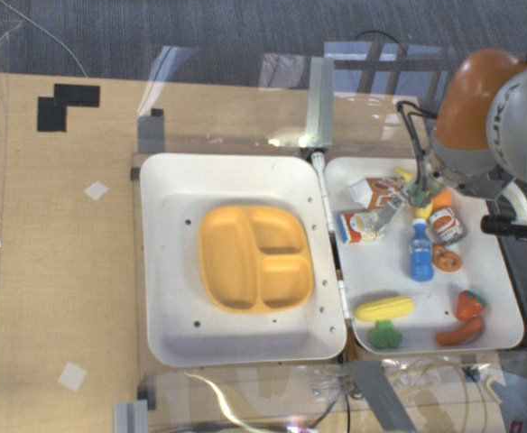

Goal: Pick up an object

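At the right bin's [514, 332] twelve o'clock, glossy plastic toys are crowded by the gripper [419, 190]; its state cannot be told. A smooth yellow divided tray [254, 258] is held by the left bin [169, 332].

A pale wooden bench [56, 269] is carrying two shallow white bins side by side: the left bin [164, 242] is sitting near centre, the right bin [503, 309] is lying at its three o'clock, rims touching

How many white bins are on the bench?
2. The left bin holds a yellow divided tray. The right bin sits beside it and holds the small toy foods, with the arm reaching over it.
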Tool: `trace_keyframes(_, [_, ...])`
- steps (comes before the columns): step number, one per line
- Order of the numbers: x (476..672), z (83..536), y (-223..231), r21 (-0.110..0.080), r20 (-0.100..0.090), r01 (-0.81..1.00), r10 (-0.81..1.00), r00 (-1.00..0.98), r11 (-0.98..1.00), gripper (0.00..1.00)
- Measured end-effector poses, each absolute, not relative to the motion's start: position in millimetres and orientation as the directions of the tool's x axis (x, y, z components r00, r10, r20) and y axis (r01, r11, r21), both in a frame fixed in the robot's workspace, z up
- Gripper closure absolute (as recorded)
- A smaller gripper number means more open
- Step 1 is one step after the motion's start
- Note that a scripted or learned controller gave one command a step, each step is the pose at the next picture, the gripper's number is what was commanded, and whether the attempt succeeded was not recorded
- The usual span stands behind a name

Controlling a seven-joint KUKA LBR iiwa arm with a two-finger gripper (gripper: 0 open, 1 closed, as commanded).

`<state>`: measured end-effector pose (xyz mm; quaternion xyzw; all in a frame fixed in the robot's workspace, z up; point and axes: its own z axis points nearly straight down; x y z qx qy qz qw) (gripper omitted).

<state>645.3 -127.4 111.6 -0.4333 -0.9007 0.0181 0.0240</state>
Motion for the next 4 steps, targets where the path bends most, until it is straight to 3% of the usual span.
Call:
trace_keyframes(1, [648.5, 90.6, -118.7, -0.055, 0.029, 0.897, 0.898, -0.438, 0.439, 0.00])
trace_keyframes(2, [653.6, 90.5, -117.8, -0.068, 0.033, 0.895, 0.898, -0.439, 0.441, 0.00])
trace_keyframes(3, [654.0, 90.3, -114.5, -0.067, 0.024, 0.916, 0.919, -0.394, 0.395, 0.00])
trace_keyframes(4, [654.8, 90.4, -118.3, -0.065, 0.036, 0.915, 0.917, -0.397, 0.399, 0.00])
